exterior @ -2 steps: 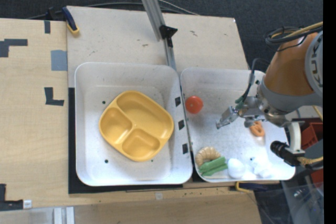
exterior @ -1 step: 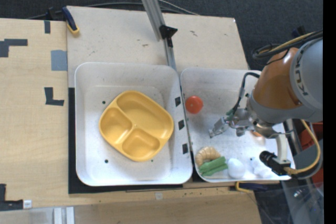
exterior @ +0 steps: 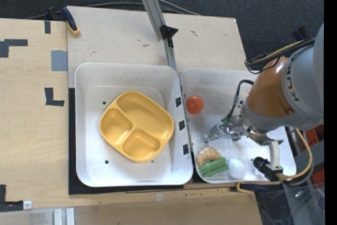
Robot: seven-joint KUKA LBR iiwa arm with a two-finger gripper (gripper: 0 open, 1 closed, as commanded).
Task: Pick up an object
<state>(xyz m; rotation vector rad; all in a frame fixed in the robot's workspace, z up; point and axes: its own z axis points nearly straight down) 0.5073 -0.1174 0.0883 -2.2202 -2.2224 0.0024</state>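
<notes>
The arm (exterior: pixel 284 95) reaches in from the right over the right bin (exterior: pixel 210 77), its orange band above the wrist. The gripper (exterior: pixel 217 131) sits low over the middle of that bin, pointing left; its fingers look slightly spread with nothing between them, though they are small and partly blurred, so their exact gap is hard to read.

Objects to pick lie in the right bin. A tomato (exterior: pixel 194 105) rests near the bin's left wall, up and left of the gripper and apart from it. Along the near edge, a croissant (exterior: pixel 208 154) lies just above a green pod (exterior: pixel 213 167), the two touching. An egg (exterior: pixel 236 169) sits just right of the pod.

The left bin (exterior: pixel 87 113) holds a yellow tray (exterior: pixel 137 126) with three compartments, lying flat and turned at an angle. A metal pole (exterior: pixel 152 5) slants down from the top to the gap between the bins
</notes>
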